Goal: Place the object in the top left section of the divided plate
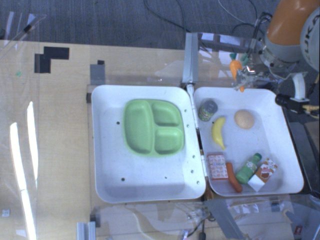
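Nearest the camera, along the front wall of the right bin (286,149), lie a white carton (264,173), a green bottle (248,168) leaning against it, a red sausage-shaped piece (233,178) and a small red-patterned packet (217,166). The sausage piece lies just beside the packet's right edge.

Farther back in the same bin, a yellow banana (219,132) lies roughly lengthwise. A pale beige round item (244,119) sits to its right, apart from it. A small can (207,110) stands near the bin's far left corner, just beyond the banana's tip.

The left bin (115,184) holds the green divided plate (152,126), set toward the bin's far half. The plate has one long compartment on its left and two smaller ones on its right, and nothing lies in any of them.

At the far rim of the right bin, the gripper (243,79) hangs below the grey arm (295,19) with its orange band. A small orange carrot-like object (233,68) sits at the claw, raised over the bin's far edge, and the claw appears clamped on it. The object is well apart from the plate, beyond the divider between the bins. The wooden bench (50,134) stretches off to the left.
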Tool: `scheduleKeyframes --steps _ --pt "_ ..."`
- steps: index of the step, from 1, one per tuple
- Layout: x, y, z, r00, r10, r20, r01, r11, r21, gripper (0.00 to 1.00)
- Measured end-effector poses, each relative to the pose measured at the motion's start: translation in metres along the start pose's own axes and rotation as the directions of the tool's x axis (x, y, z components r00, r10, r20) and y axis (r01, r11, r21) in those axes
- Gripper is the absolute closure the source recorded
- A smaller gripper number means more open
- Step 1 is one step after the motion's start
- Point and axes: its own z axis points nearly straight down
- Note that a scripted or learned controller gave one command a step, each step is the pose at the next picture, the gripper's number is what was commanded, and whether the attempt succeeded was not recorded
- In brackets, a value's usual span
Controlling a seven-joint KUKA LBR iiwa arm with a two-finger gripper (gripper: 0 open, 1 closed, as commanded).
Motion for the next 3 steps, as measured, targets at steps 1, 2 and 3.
scheduleKeyframes --steps 1,2,3 --pt "0.091 0.021 0.053 0.996 -0.091 -0.003 0.091 0.996 0.003 1.00" --pt "0.091 0.021 0.053 0.996 -0.090 -0.003 0.090 0.996 0.003 0.00" --pt "0.084 -0.009 -0.032 0.998 -0.060 -0.002 0.060 0.998 0.000 0.00"
